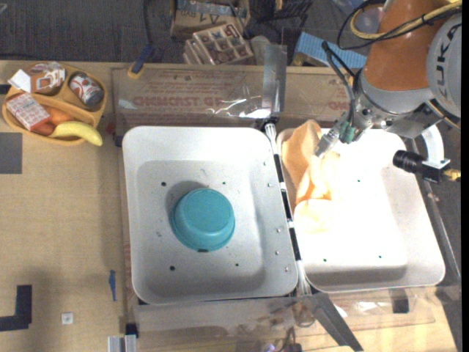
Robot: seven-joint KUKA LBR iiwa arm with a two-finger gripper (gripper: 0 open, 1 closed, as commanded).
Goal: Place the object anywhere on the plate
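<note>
Grey arm, orange band, black cables.

"UKA" on the arm, faint, unreadable red lettering on cardboard strip

A wooden bench meets dark floor strewn with boxes.

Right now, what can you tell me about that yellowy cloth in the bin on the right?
The cloth is pale orange-yellow, soft and crumpled. It lies bunched against the left wall of the right bin, one end raised up toward the back corner, the other spread on the bin's floor. The pincer sits right at its upper edge; whether it really grips the cloth is too blurred to tell.
</note>
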